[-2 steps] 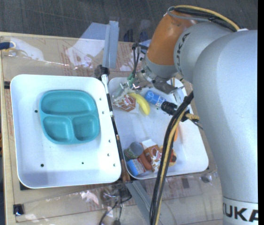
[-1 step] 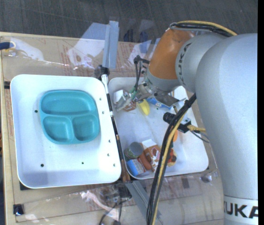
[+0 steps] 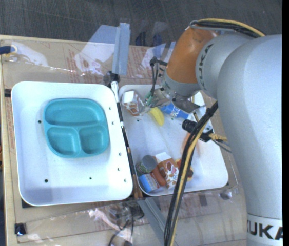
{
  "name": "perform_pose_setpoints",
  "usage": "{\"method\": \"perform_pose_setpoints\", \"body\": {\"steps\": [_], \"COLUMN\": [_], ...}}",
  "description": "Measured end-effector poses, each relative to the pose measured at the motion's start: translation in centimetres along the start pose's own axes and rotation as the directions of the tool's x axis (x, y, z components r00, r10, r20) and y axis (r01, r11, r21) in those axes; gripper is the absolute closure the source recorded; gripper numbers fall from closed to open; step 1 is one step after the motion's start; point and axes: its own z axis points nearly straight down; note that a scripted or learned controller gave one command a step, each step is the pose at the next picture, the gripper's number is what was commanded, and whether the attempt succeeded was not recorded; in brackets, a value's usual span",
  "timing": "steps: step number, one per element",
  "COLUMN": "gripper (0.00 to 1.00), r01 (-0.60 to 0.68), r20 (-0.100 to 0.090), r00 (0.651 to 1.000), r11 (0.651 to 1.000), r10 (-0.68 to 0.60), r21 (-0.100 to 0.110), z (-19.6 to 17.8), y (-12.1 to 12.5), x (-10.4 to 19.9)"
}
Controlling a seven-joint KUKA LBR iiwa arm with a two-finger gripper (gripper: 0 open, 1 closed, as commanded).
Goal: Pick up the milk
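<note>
- the end effector [image 3: 148, 100] hangs low in the right bin's [image 3: 213, 174] far-left corner, by the milk [image 3: 132, 107].
- i cannot tell its state.
- a teal tray [image 3: 76, 125] lies in the left bin [image 3: 29, 178].

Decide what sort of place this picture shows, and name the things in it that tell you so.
Most likely a robotics lab or test bench. A large grey KUKA arm reaches over two white bins set side by side on a taped-down bench, one bin holding a teal divided tray, the other assorted small grocery items.

Grey arm [image 3: 247, 86], wrist bent downward
</note>
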Motion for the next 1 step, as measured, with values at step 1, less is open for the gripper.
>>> {"method": "perform_pose_setpoints", "body": {"steps": [1], "gripper": [0.0], "r01": [0.001], "r20": [-0.002], "r00": [1.0], "r11": [1.0], "r10": [-0.001], "r21": [0.002], "z": [0.17], "y": [-0.01], "x": [0.12]}}
